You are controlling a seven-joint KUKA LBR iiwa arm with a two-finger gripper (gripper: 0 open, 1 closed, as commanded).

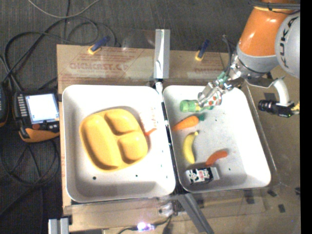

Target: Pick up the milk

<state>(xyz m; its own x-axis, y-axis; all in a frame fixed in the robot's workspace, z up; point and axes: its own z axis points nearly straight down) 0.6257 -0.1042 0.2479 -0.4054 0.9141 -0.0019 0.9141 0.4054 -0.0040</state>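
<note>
Milk carton [200,175], small, lying on its side by the near rim of the right bin [253,145], black-and-white print facing up, waits untouched while my gripper [210,97] hangs over the bin's far end, well apart from it.

Biggest in view is my own arm [265,30], orange-banded, reaching in over the far right corner. The left bin [73,179] carries a yellow divided plate [114,138]. In my bin, going down in size: a banana [189,146] at the middle, a carrot [186,123] just beyond it, a green item [188,106] right beside my fingertips, a small orange piece [217,156] close above the carton.

Whether my fingers are parted or closed I cannot tell from this slant; nothing is visibly between them.

To do this step well, as I judge it, I should travel toward the near rim high enough to clear the banana and the orange piece, turn the wrist to span the carton's narrow width, and descend squarely. The rim sits close behind it, so a finger could strike the wall, and a glancing touch may skid the light box away.
</note>
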